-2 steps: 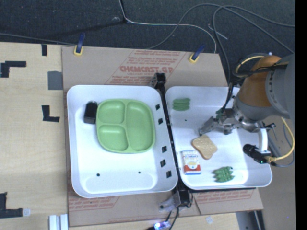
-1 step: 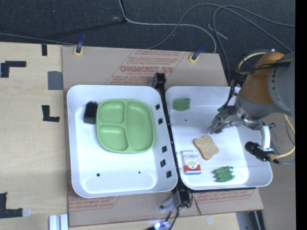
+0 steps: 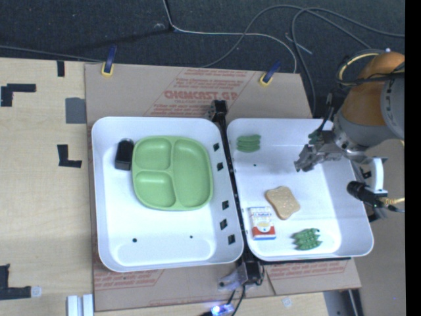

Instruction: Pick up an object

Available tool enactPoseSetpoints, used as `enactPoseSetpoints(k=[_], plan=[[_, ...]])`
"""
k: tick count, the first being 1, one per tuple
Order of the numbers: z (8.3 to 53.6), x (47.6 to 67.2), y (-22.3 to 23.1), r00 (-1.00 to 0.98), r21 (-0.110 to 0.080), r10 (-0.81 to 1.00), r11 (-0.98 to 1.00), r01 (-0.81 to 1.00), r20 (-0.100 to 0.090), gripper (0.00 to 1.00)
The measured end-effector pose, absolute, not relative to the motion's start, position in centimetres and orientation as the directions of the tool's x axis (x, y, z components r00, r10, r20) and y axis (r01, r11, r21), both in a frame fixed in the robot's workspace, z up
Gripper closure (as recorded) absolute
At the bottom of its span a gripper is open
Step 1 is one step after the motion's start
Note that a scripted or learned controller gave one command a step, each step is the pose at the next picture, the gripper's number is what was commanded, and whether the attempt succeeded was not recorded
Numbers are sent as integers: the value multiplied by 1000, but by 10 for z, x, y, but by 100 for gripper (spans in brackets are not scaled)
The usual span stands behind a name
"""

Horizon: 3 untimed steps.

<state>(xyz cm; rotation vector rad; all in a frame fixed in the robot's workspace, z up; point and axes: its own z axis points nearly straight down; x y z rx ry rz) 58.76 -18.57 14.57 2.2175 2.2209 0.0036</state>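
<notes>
Hovering hand [image 3: 309, 158] above right bin [image 3: 289, 137]

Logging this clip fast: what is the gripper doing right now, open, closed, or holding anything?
Gripper: above the right bin, near its far right side; nothing visible between its fingers; open or closed cannot be told.

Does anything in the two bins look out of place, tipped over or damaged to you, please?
Nothing stands out. The green divided plate lies flat in the left bin with a small black object beside it. The bread slice, small carton and two green items lie apart in the right bin.
</notes>
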Motion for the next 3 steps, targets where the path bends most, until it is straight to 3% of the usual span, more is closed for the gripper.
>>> enactPoseSetpoints(k=[2, 3], plan=[[236, 594, -191, -2, 3, 1000, 2, 1000, 0, 100], [242, 577, -142, -5, -1, 1000, 5, 1000, 2, 100]])
